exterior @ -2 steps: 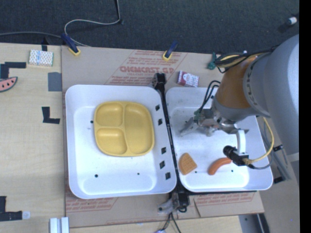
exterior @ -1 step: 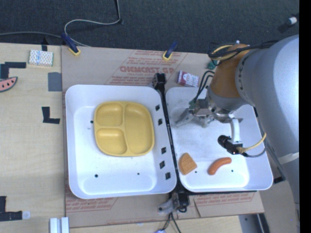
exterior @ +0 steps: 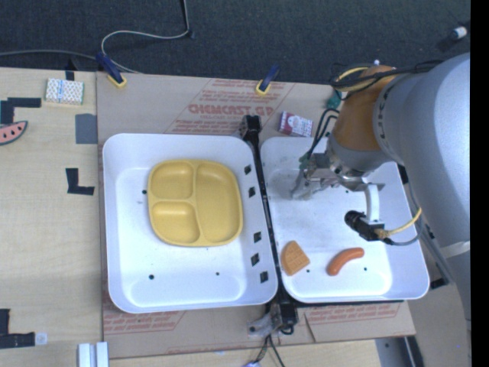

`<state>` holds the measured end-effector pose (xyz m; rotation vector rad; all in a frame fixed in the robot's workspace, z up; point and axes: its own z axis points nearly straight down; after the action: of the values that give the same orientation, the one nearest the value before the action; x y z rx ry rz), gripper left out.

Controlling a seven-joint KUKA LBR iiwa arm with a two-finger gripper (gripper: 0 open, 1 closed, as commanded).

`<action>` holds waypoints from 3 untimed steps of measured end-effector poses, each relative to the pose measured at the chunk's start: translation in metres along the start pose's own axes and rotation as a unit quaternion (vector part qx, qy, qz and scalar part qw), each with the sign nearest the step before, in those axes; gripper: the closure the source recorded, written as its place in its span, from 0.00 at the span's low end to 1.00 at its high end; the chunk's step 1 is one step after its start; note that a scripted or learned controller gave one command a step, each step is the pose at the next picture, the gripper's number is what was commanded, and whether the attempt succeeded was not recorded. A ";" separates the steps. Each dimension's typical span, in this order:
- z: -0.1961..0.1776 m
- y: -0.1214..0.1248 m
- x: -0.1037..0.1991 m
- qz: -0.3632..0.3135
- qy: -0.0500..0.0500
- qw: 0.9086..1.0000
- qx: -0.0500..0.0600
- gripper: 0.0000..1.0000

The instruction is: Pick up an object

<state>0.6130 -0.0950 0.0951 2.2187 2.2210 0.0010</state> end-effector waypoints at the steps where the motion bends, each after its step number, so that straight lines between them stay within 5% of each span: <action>1: 0.000 0.000 0.000 0.000 0.000 1.000 0.000 0.00; 2: -0.009 0.000 0.000 0.000 0.001 1.000 0.001 1.00; 3: -0.009 0.000 0.000 0.000 0.001 1.000 0.001 0.00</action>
<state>0.6126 -0.0946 0.1040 2.2206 2.2225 0.0007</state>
